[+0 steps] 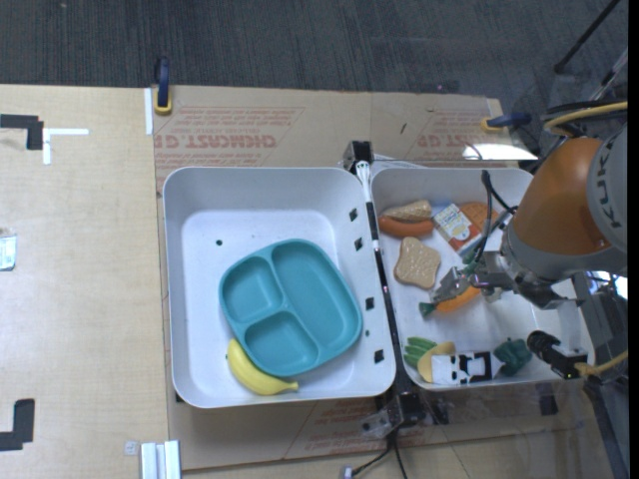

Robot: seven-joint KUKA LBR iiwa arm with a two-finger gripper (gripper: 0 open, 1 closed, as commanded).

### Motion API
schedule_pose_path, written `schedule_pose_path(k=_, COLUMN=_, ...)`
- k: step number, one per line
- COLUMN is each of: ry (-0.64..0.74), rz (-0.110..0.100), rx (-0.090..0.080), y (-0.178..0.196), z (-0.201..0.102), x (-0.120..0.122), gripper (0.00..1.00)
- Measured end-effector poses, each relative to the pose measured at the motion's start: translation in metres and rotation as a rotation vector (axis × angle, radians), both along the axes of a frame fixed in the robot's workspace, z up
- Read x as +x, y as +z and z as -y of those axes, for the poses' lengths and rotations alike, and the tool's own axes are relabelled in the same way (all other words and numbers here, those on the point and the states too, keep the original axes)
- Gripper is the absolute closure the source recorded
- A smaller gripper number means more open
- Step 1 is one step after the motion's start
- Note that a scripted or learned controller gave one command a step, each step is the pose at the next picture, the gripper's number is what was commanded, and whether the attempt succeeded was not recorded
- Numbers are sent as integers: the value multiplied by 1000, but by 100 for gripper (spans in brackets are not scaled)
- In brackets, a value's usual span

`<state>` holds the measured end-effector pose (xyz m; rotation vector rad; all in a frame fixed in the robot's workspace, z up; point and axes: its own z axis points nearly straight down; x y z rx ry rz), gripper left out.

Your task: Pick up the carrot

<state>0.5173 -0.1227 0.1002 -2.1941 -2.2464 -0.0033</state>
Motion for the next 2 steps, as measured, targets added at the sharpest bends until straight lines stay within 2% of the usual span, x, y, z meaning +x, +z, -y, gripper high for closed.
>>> schedule_pose_path(k=1, ry=-7, rz=1, rx=2, y=9, z=0, x=2, gripper=100)
schedule_pose_path(k=2, ry=-273, rz=0, rx=-4, y=91, z=-56, x=2, gripper=100)
